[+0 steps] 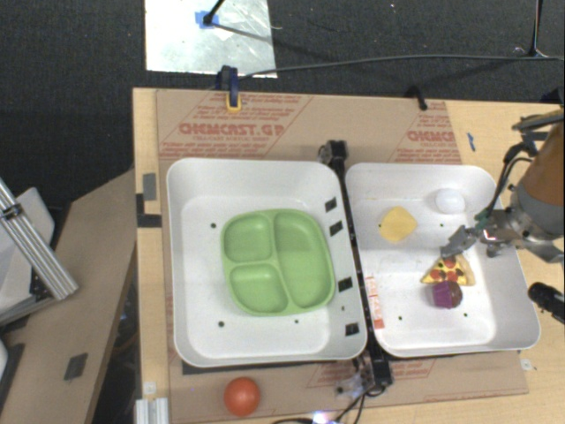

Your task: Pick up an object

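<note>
In the right bin (406,325) lie a yellow pale piece (397,224), a white round object (449,200), a pizza-slice toy (448,271) and a purple piece (446,295) just below it. My gripper (470,238) reaches in from the right, sits low over the bin just above the pizza slice, and its fingers stand open with nothing between them. The grey arm with its orange band (538,179) rises at the right edge.
The left bin (190,237) holds a green divided plate (276,261). An orange ball (241,396) rests on the bench in front of the left bin. A black divider with clips (346,237) runs between the bins.
</note>
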Motion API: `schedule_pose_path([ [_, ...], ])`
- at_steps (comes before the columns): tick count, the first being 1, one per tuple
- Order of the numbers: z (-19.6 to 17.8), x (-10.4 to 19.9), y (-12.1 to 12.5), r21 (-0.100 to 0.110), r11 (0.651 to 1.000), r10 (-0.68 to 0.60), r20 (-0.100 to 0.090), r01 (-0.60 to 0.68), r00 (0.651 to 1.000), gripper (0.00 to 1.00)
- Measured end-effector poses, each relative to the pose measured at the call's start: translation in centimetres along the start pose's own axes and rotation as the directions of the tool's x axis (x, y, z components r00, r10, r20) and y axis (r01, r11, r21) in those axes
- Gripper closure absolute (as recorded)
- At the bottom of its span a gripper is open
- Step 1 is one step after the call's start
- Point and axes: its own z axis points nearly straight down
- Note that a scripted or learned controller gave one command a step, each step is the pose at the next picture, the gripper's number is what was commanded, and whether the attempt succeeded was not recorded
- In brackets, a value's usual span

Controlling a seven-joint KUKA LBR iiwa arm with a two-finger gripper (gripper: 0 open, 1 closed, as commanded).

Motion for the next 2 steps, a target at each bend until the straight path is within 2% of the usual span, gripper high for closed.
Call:
schedule_pose_path([
  [2, 7.2, -0.4, 0.0, -0.006, 1.0, 0.0, 0.002, 0.0, 1.0, 0.0],
])
